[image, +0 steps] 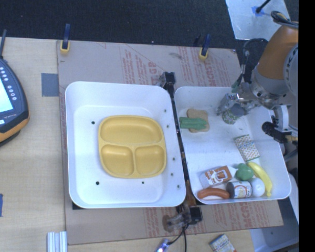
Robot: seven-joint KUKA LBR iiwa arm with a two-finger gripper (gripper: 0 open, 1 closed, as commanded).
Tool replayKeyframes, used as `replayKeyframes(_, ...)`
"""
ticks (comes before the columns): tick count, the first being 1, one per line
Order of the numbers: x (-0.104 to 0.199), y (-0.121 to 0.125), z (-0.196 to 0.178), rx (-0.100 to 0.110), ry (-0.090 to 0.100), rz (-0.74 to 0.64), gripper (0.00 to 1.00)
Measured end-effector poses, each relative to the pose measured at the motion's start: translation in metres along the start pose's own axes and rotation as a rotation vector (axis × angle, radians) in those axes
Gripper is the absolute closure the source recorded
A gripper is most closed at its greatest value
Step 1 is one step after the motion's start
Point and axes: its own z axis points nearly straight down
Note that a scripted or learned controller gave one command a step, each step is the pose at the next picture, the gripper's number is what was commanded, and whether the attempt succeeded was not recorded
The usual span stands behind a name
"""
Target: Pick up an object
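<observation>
White plastic makes up two shallow bins side by side on a cardboard-covered bench, viewed from above at a slant. Nearest the viewer, in the front corner of the right bin [199, 96], small items cluster tightly: a reddish-brown toy sausage [212, 194], a small brown-and-white carton [217, 175], a little jar with a dark lid [240, 189], a green rounded toy fruit [244, 172], a white egg-like ball [258, 187] and a yellow toy banana [262, 176]. A little farther back lies a patterned flat packet [247, 147]. The left bin [73, 156] holds a yellow three-compartment plastic tray [131, 145]. Farther still, near the divider in the right bin, a green toy vegetable [193, 123] rests on a tan biscuit-shaped piece [198, 114].

At the far side of the right bin, the grey arm's two-finger gripper [230, 111] is low over the bin floor, with a small greyish-green object [230, 116] at its tip (too blurred to identify). Whether the fingers are spread or closed, or around that object, cannot be told.

To do this step well, the fingers should probably straddle one isolated item, squarely centred, before closing; the lone pieces at the back look easier than the crowded front corner, where neighbours could block a finger.
</observation>
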Motion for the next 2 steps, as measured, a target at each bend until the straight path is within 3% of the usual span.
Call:
replayKeyframes(1, 0.0665, 0.0041, 0.0070, -0.013, -0.007, -0.002, 0.00)
replayKeyframes(2, 0.0720, 0.0040, 0.0067, -0.012, -0.008, -0.001, 0.00)
